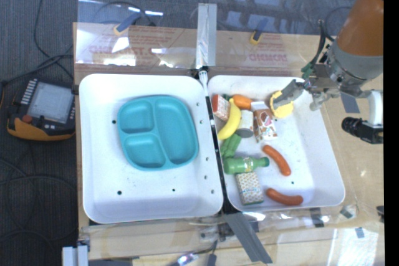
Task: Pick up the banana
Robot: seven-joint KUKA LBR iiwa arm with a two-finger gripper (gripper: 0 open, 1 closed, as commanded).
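Beside bin divider, curved smooth banana (229, 123)

banana (229, 122): smooth glossy plastic | teal tray (156, 132): matt plastic | 2 bins (100, 196): smooth white plastic | bench (333, 134): pale wood

A yellow banana (229, 123) is seen among the coloured things. Just right of it a small carton (265, 124) is patterned in white and red, and above that a yellow piece (282, 108) is shown near the grey gripper (288, 95). An orange band is borne by the grey arm (363, 22). Below the banana a green bottle (245, 164), a checked tan box (249, 187) and two orange-red sausages (277, 159) are seen. To the banana's left a turquoise plate (157, 132) is set against a white bin (100, 152).
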